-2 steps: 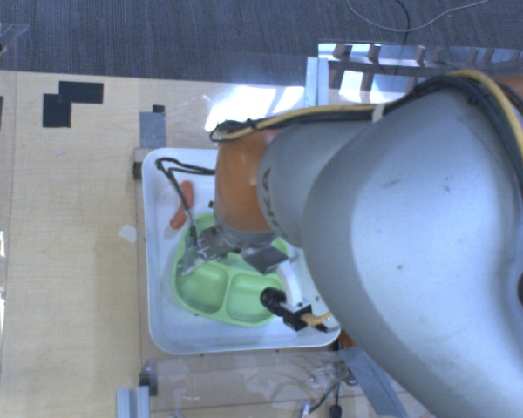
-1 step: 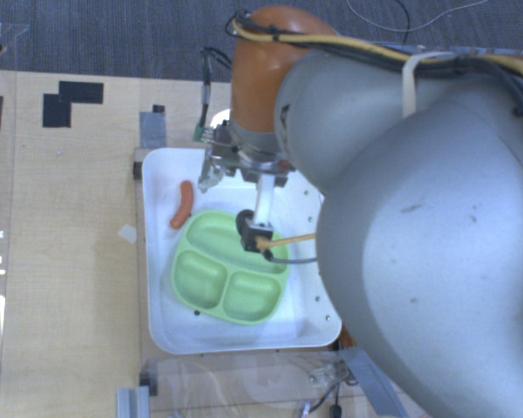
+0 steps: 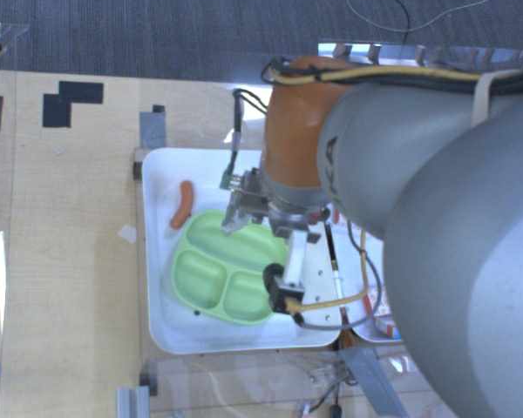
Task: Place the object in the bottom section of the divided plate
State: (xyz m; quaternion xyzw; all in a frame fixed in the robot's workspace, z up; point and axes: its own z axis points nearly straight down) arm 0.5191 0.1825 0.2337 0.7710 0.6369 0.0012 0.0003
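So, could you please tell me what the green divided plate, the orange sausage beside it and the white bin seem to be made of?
The green divided plate looks like moulded plastic, matte to semi-gloss: uniform colour, soft rounded section walls. The orange sausage is probably a plastic or rubber toy, given its smooth, even skin, though real food cannot be ruled out. The white bin appears to be smooth plastic with a faint sheen.

Right part of green plate [image 3: 211,273] hidden under arm [image 3: 401,190]. Right bin [image 3: 385,327] almost wholly covered by arm. Gripper [image 3: 241,218] partly masked by wrist. Arm cut off at right and near edges.
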